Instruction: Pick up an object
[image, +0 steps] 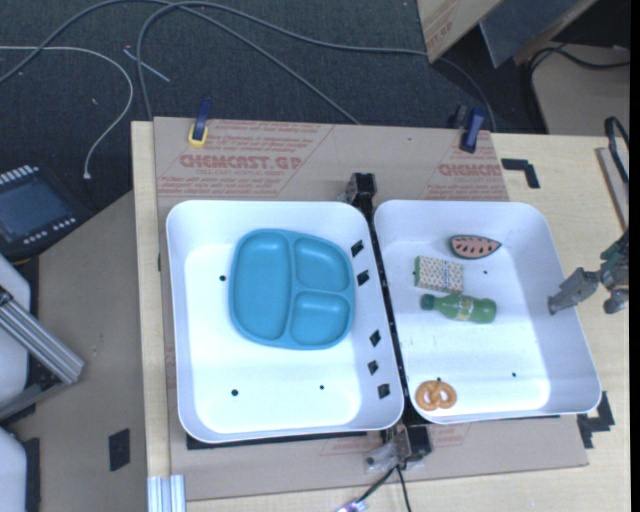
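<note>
The right bin (560, 372) holds a watermelon slice (473, 246) at the back, a small patterned packet (438, 272) just below it, and a green bottle (458, 307) lying on its side. A pretzel (436, 396) sits in the bin's front left corner. My gripper (591, 297) hovers over the bin's right rim, open, with nothing between its fingers. It is well to the right of all the objects.
The left bin (200, 380) holds a blue divided plate (292, 288). A black-clipped divider (372, 300) runs between the two bins. Blue clamps (472, 127) hold the cardboard base at the back, and cables lie on the floor beyond it.
</note>
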